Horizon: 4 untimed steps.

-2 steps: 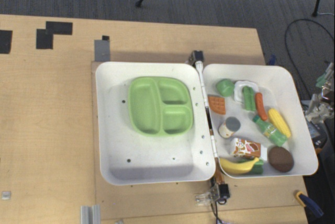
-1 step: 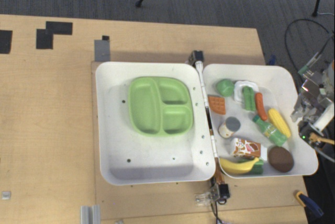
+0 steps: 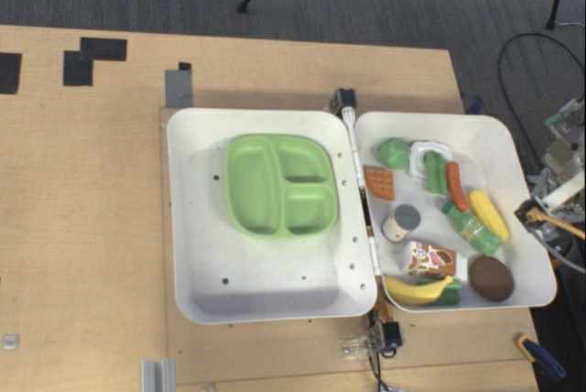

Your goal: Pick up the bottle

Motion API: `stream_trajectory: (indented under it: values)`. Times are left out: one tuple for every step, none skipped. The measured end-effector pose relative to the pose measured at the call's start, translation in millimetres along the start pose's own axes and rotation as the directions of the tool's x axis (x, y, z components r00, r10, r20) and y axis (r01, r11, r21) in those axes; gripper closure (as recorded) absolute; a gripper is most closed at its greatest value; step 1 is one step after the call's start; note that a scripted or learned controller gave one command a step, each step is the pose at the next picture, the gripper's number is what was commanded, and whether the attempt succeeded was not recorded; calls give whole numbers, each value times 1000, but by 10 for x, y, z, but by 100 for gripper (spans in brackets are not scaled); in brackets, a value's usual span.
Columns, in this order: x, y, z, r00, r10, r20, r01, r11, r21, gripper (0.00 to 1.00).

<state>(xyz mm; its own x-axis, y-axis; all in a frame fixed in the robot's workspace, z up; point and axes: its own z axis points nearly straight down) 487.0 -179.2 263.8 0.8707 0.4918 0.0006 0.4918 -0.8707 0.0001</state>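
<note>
The bottle (image 3: 469,232) is small, green and see-through, and it lies on its side in the right-hand white bin (image 3: 513,143), towards that bin's right wall. A yellow corn cob (image 3: 488,213) rests along its upper right side, touching or partly covering it. An orange-red carrot-like piece (image 3: 455,185) lies just above the bottle's neck end. A brown ball (image 3: 492,278) sits just below it.
The right bin also holds a banana (image 3: 419,291), a small carton (image 3: 430,260), a grey disc (image 3: 403,219), an orange waffle (image 3: 380,184) and a green lump (image 3: 394,152). A green divided plate (image 3: 279,184) lies in the left bin (image 3: 192,225). Grey hardware and cables (image 3: 558,189) crowd the right edge.
</note>
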Motion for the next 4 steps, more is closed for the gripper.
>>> stream_trajectory:
  values:
    - [330,-579,-7,967,253,1,-253,967,1,100]
    - [615,-1084,-57,953,303,0,-303,953,2,100]
    - [347,-612,-446,979,206,-1,-206,979,0,100]
    - [236,-425,59,953,304,1,-304,953,1,100]
